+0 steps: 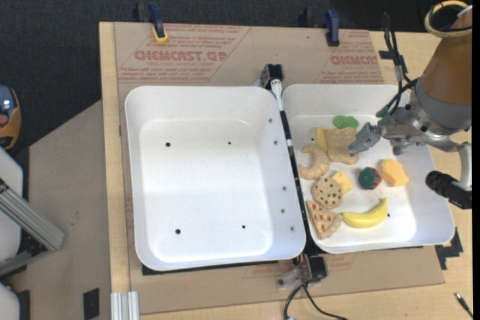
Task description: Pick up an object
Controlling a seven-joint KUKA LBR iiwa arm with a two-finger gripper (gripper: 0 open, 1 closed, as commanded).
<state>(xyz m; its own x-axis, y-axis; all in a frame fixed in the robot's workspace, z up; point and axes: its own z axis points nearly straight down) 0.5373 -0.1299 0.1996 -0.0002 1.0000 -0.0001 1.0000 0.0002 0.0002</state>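
Note:
The right bin (427,230) holds several toy foods. Among them are a green piece (346,121), a tan bread-like piece (337,144), a croissant (314,161), a cookie (327,192), a red and green ball (368,177), an orange block (394,172), a banana (366,216) and a pizza slice (322,221). My gripper (381,145) hangs over the upper middle of this bin, open. One finger lies just right of the tan piece, the other above the orange block. Nothing sits between the fingers.
The left bin (150,105) lies beside the right one, with a black divider clamp (272,74) at the back between them. Blue clamps (157,17) hold the cardboard base. A black fitting (450,189) juts in at the right bin's edge.

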